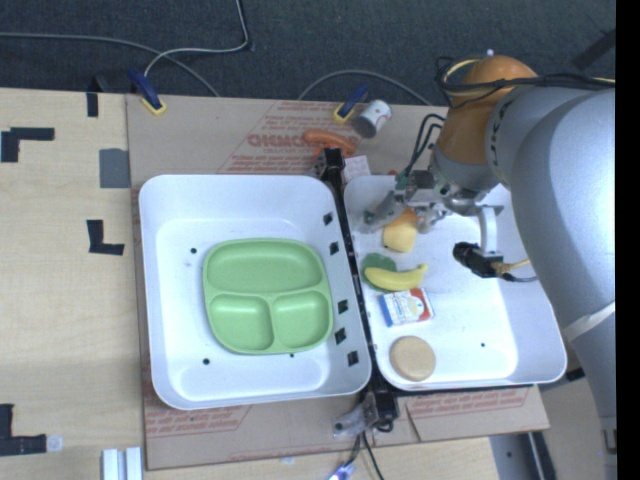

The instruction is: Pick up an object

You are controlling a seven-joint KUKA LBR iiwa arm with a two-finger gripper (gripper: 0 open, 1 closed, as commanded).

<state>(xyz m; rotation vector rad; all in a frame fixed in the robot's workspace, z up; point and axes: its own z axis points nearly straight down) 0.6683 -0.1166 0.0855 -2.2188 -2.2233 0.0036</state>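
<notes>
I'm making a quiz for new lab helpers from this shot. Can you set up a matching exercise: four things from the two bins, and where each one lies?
Things:
1. green divided tray
2. banana
3. round tan cookie
4. yellowish pear-like fruit

Places:
A. near front edge of right bin
B. just below the claw, right bin
C. middle of left bin
D. right bin, just above the small carton

Pairs: 1-C, 2-D, 3-A, 4-B
</notes>
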